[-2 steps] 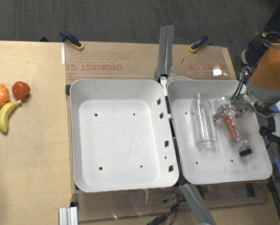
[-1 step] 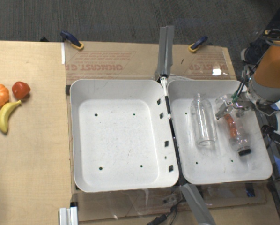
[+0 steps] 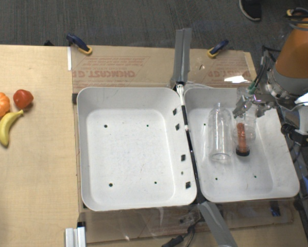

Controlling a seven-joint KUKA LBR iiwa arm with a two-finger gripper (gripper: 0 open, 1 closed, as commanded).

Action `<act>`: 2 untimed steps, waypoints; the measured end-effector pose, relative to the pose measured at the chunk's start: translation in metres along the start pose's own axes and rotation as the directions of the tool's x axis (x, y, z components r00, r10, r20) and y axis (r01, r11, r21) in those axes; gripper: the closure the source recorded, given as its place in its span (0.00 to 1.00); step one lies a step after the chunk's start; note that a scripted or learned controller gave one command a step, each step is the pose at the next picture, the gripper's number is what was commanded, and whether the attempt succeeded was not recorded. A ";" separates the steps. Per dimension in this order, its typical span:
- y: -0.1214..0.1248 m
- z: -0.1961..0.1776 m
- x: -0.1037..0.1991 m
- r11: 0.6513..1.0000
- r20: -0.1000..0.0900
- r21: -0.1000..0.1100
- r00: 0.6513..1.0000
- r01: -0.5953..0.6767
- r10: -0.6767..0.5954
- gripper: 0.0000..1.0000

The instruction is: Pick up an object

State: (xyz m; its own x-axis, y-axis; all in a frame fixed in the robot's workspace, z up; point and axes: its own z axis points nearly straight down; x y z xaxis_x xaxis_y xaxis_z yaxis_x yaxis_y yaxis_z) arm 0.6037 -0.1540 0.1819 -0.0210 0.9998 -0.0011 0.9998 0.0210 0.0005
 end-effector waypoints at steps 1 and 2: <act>0.056 -0.010 0.037 1.000 0.000 0.002 1.000 -0.015 0.015 1.00; 0.056 -0.008 0.064 1.000 0.001 0.005 1.000 0.023 -0.023 1.00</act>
State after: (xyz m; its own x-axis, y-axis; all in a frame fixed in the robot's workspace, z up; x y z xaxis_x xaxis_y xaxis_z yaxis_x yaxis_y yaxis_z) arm 0.6581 -0.0888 0.1901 -0.0438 0.9990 -0.0019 0.9990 0.0438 -0.0041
